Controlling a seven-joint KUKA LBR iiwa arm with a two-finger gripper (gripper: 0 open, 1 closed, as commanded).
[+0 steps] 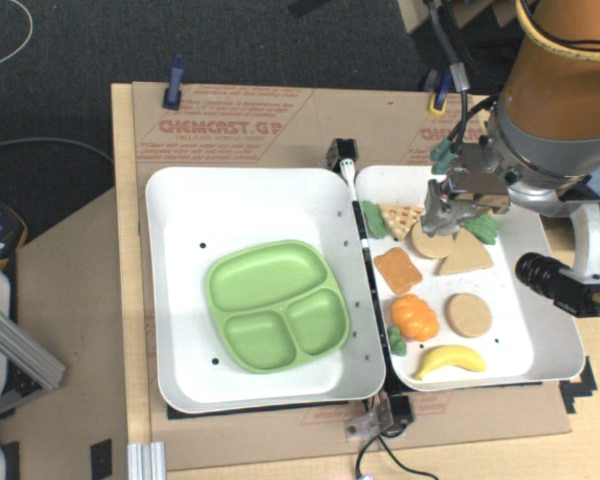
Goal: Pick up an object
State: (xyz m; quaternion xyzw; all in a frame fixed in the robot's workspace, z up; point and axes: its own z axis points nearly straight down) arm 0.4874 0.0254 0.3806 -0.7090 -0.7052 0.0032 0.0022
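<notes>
A brown cardboard-covered bench (130,268) stands on dark carpet, bearing two shallow white bins side by side. Nearest the camera, in the right bin (550,363), a yellow toy banana (450,360) lies along the front edge. Just behind it sit an orange pumpkin-like piece (415,316) with a small green leaf at its lower left, and a round tan cookie (470,314) just beside it to the right. A flat orange-brown slab (396,269) lies behind the pumpkin, close to the wall the bins share.

In the left bin (170,228), a green divided plate (276,304) with three compartments rests alone, toward the front.

Farther back in the right bin, a tan toast-shaped piece (467,259) lies flat, with a waffle-patterned piece (402,216) and a green leafy piece (373,219) toward the shared wall. The gripper (445,220) of the grey-and-orange arm (560,68) reaches in from the right and hangs low over this cluster, its tip above a round tan disc (428,244) that touches the toast-shaped piece. Whether the gripper is open or closed cannot be made out from this angle, nor whether it touches anything. Another green piece (485,228) shows just to its right.

At the bench's far edge, two blue clamps (173,83) pin the cardboard.
</notes>
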